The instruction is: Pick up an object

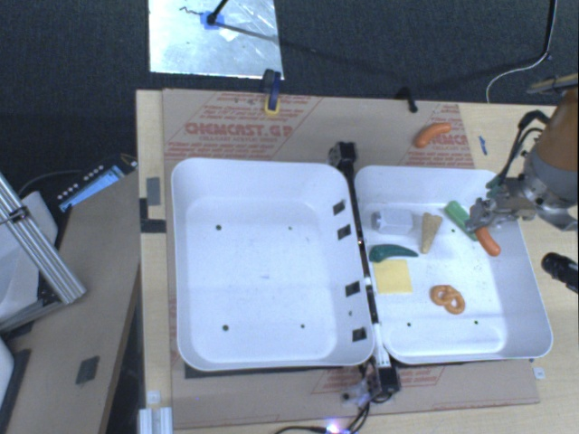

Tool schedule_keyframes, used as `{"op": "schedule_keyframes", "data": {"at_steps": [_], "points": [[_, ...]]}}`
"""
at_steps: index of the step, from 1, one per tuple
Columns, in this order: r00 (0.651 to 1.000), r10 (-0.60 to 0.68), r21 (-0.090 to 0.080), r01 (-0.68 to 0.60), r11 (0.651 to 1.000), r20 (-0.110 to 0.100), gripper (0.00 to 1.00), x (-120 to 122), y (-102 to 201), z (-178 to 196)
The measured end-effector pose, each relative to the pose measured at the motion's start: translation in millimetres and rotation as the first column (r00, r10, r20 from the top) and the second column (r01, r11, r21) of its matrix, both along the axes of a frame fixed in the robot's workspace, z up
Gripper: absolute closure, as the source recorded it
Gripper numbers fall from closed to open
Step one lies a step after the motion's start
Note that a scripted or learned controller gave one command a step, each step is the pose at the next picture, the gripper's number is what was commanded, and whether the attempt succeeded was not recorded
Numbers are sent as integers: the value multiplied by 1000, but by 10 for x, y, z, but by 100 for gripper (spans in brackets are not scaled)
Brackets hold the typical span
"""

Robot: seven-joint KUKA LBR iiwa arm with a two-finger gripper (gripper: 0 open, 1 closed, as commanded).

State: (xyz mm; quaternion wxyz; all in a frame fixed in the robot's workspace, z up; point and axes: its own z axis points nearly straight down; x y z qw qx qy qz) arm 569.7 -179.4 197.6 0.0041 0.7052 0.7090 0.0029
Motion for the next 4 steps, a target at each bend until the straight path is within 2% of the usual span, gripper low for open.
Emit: {"op": "schedule_keyframes", "data": {"at_steps": [1,2,3,4], "points": [[1000,9,6,-9,1000,-10,100,-153,1147,-141],[1000,3,6,-3,1000,-15,100,-856,1649,-140],[1000,8,6,-8,1000,4,100,96,2492,381],[1000,4,6,-4,1000,-2,100,-242,2801,1168]]}}
